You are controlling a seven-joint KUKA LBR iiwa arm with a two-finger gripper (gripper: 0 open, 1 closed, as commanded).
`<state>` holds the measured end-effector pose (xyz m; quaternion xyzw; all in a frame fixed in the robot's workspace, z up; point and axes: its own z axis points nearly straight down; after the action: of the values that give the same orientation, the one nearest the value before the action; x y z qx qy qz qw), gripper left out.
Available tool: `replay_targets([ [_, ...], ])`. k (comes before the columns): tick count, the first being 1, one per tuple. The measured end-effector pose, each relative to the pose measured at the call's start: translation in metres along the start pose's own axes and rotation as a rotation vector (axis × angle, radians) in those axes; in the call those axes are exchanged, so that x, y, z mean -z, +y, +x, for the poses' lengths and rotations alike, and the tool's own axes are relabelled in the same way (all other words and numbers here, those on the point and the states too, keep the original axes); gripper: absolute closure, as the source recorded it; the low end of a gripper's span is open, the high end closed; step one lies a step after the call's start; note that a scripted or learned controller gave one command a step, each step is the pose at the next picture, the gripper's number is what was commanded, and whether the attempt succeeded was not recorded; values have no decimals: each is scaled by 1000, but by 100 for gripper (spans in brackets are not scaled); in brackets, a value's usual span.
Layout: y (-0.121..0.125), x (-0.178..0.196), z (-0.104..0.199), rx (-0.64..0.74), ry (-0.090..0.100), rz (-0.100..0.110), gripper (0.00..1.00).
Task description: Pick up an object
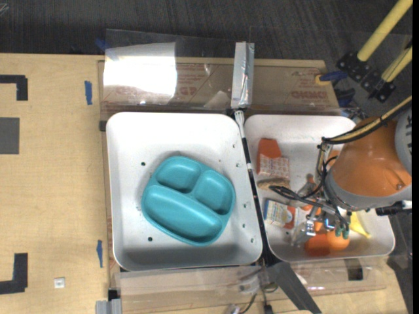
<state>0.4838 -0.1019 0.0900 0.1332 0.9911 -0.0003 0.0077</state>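
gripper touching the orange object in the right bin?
Cannot tell. In the camera view the gripper sits low over the orange object, and wrist cabling hides any contact or gap between them.

A light wooden bench [52, 175] marked with black tape [19, 87] and blue tape [88, 92] sits against dark grey carpet [163, 5] — glare whitening a clear plastic sheet [141, 74] at its rear edge.

The bench [46, 175], pale wood marked with black and blue tape, bears two white bins, left bin [124, 175] and right bin [298, 128], side by side toward its right edge.
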Motion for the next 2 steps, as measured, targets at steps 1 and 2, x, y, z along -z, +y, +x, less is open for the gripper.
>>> replay_targets([
  [1, 15, -1, -54, 68, 2, 1, 0],
  [2, -9, 0, -2, -27, 0, 0, 0],
])
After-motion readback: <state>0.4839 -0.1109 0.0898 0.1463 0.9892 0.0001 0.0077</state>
